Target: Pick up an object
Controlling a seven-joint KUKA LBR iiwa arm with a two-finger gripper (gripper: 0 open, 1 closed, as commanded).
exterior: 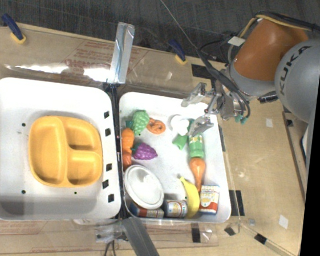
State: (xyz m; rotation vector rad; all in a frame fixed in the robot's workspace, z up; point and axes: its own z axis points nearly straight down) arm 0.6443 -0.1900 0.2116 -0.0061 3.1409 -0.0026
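My gripper [198, 110] hangs over the far right part of the right bin [223, 177], open, with nothing between its fingers. One finger [193, 94] points toward the bin's far rim, and the other finger [201, 125] hangs just above a toy carrot with a green top [197, 159]. A small green piece [180, 140] lies just left of that finger. Further left lie a green bunch of grapes [139, 120], an orange toy [156, 126], another carrot [126, 141] and purple grapes [144, 151].
Near the front of the right bin stand a white bowl [144, 187], two cans [176, 208], a banana [191, 196] and a small carton [209, 199]. The left bin [14, 96] holds a yellow divided plate [68, 150]. A taped divider [123, 51] rises between the bins.
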